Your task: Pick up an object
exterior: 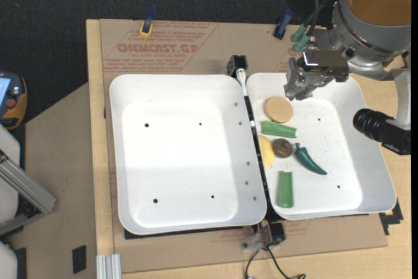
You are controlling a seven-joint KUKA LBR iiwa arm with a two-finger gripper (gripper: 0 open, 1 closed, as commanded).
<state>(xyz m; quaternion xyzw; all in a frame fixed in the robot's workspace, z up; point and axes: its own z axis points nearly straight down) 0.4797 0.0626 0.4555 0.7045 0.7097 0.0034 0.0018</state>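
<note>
My gripper (pixel 297 91) hangs over the back of the right bin (pixel 346 140), just above and to the right of a tan round disc (pixel 279 110). I see nothing held under it. Below the disc lie a light green flat piece (pixel 279 130), a brown round object (pixel 282 148), a yellow piece (pixel 266 151) against the bin's left wall, a dark green pepper-shaped item (pixel 309 161) and a green block (pixel 285 189).
The left bin (pixel 179 150) sits beside the right one, joined by a black divider strip (pixel 251 134). A black cylinder (pixel 382 128) juts in at the right edge. Both bins rest on a cardboard sheet (pixel 163 42) with clips at the back.
</note>
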